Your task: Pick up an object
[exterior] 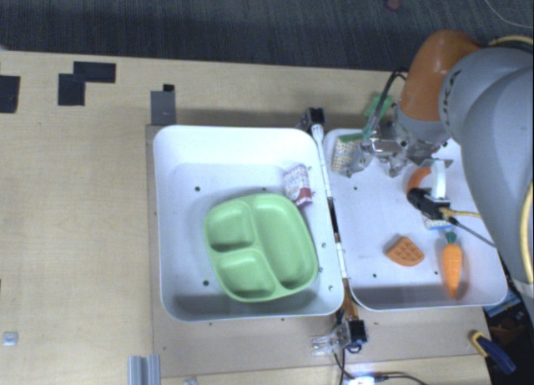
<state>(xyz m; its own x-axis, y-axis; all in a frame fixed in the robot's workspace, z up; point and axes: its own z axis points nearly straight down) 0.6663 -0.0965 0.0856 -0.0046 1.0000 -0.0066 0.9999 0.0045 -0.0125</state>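
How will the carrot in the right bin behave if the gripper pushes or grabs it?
The carrot looks round and tapered, so a push would probably roll it in a curve. It lies near the right bin's wall, which may crowd the gripper. Its surface looks smooth, like a plastic toy, so it is likely light, stiff and somewhat slippery.

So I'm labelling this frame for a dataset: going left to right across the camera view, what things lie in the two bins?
Green divided plate → small crumpled wrapper → pale ridged piece at the right bin's far left corner → waffle-shaped toy → toy carrot.
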